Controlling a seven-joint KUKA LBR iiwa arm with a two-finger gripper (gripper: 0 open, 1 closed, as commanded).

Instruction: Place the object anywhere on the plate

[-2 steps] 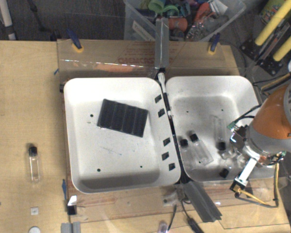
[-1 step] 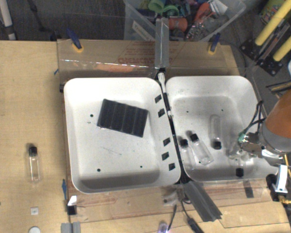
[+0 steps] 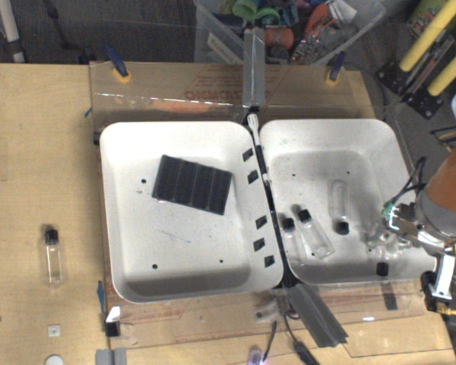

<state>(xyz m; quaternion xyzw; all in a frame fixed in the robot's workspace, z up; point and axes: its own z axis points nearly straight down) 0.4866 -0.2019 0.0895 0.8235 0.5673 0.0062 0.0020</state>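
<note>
Camera view: the gripper hangs over the right bin at about 4 o'clock from that bin's middle. It reads as a tangle of pale metal, wires and a green glint. Whether it is clenched, released or grasping something cannot be told. The arm behind it is cut off by the frame edge, with a piece of its orange band and grey wrist in sight.

A clear vial with a black cap lies on the right bin's floor at about 7 o'clock from centre, tilted. A second vial lies just beside it toward 1 o'clock. It is so transparent against the white that its outline is faint. A small dark piece near the bin's left wall is too small to identify.

The plate, a dark ribbed rectangle, lies slightly askew in the left bin, toward 11 o'clock of that bin's centre and well apart from both vials.

Both bins sit on a pale wooden bench. A loose vial lies on it at 9 o'clock. Blue clamps hold the backing at 12 o'clock. Beyond them stands a clear tub of coloured toys, and yellow foam tubes lie at 1 o'clock.
</note>
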